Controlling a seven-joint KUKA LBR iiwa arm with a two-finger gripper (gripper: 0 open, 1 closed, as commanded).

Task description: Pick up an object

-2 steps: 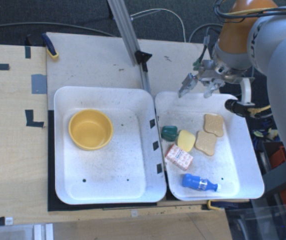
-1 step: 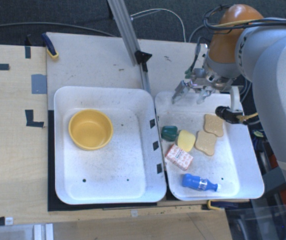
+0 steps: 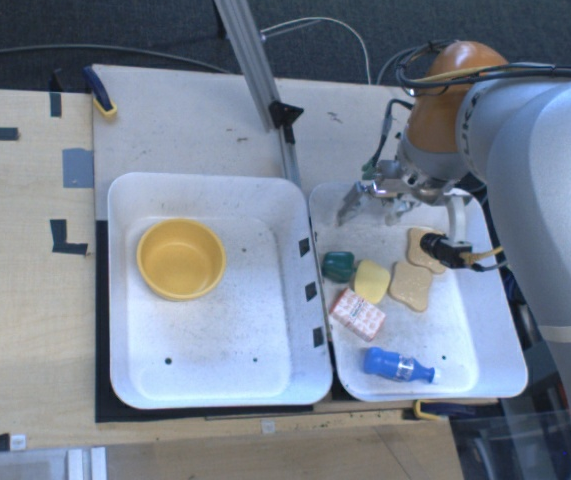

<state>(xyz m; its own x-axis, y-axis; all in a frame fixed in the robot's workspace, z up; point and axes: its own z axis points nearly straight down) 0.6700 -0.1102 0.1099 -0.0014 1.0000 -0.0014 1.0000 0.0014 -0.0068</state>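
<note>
A blue bottle (image 3: 398, 365) is seen lying nearest in the right bin (image 3: 495, 363). Beyond it, a red-and-white packet (image 3: 357, 313), a yellow block (image 3: 371, 281), a tan slice (image 3: 411, 285) and a green piece (image 3: 338, 264) are clustered. A yellow bowl (image 3: 181, 258) is set in the left bin (image 3: 215, 358). Farthest back, the gripper (image 3: 365, 200) is held above the right bin's far end, fingers spread, with nothing pinched.

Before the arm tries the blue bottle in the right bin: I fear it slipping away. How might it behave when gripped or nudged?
The blue bottle lies on its side, so a nudge across its length would probably roll it. It looks smooth and rounded, likely slippery between fingers. It lies apart from the red-and-white box, so rolling seems unhindered.
</note>
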